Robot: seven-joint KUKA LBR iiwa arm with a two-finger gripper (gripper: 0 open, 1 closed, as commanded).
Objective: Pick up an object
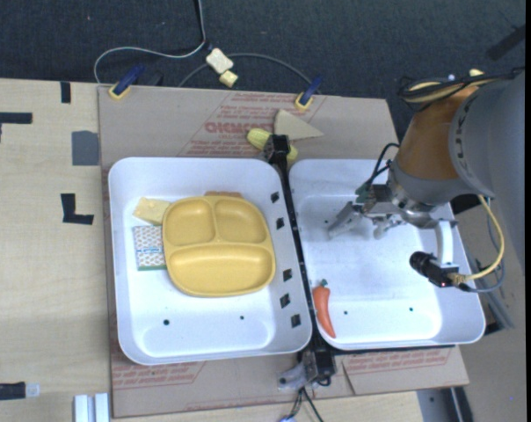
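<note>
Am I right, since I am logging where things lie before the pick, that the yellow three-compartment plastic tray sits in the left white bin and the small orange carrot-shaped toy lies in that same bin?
Not quite. The camera view shows the yellow three-compartment plastic tray in the left white bin, but the small orange carrot-shaped toy lies in the right white bin, beside the divider between the bins.

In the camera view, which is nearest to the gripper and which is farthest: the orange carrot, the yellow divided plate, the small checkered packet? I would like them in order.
Measured from the gripper over the right bin:
1. Orange carrot, in the right bin, by its left wall, below the gripper in the picture.
2. Yellow divided plate, in the middle of the left bin.
3. Small checkered packet, left of the plate, touching its edge.
</note>
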